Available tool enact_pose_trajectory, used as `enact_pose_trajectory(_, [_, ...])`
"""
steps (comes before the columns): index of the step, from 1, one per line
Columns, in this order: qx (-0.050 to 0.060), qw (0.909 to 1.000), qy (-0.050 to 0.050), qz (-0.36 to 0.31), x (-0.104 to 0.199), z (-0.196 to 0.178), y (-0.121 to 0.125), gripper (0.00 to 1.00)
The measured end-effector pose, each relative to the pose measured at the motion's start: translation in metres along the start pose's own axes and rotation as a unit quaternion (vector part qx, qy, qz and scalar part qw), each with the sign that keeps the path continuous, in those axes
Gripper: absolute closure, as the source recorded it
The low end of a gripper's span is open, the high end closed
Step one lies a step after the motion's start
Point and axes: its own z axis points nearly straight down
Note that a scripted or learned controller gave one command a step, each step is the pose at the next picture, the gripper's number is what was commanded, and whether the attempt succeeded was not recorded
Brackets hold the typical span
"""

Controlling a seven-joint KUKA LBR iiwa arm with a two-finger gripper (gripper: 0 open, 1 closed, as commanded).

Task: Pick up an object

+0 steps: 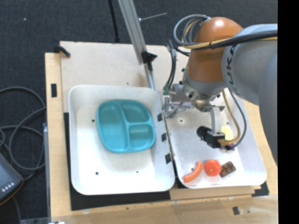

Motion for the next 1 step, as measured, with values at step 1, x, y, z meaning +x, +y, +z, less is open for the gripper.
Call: enact_pose_trajectory(1, [0.0,1.0,0.0,-0.001,0.0525,0.0106,-0.0158,1.0])
